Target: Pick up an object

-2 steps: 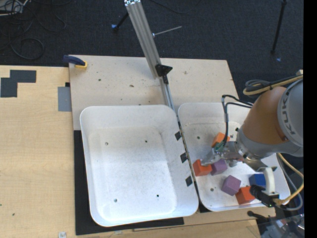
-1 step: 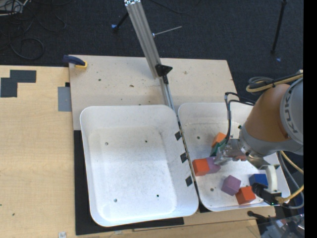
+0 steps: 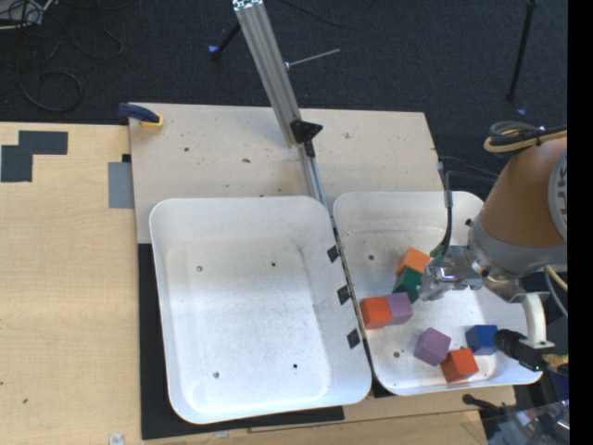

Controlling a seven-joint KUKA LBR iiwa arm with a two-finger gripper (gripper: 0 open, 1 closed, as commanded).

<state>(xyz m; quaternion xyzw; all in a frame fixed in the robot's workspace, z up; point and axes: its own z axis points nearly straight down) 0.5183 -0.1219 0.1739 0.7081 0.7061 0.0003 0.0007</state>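
Note:
Several small blocks lie in the right bin (image 3: pixel 408 207). An orange block (image 3: pixel 413 260) sits on a dark green block (image 3: pixel 404 282) near the bin's middle. A red-orange block (image 3: pixel 374 312) and a purple block (image 3: pixel 400 307) touch each other by the divider. Nearer the front lie another purple block (image 3: pixel 432 346), a blue block (image 3: pixel 481 337) and a red block (image 3: pixel 460 365). My gripper (image 3: pixel 434 282) is low in the right bin, just right of the orange and green blocks. The arm's wrist hides its tip.
The left bin (image 3: pixel 185 221) is beside the right one, with black clips along the shared rim. A slanted aluminium bar (image 3: pixel 273 72) rises behind the bins. A blue and yellow clamp (image 3: pixel 141 114) sits at the bench's back left corner.

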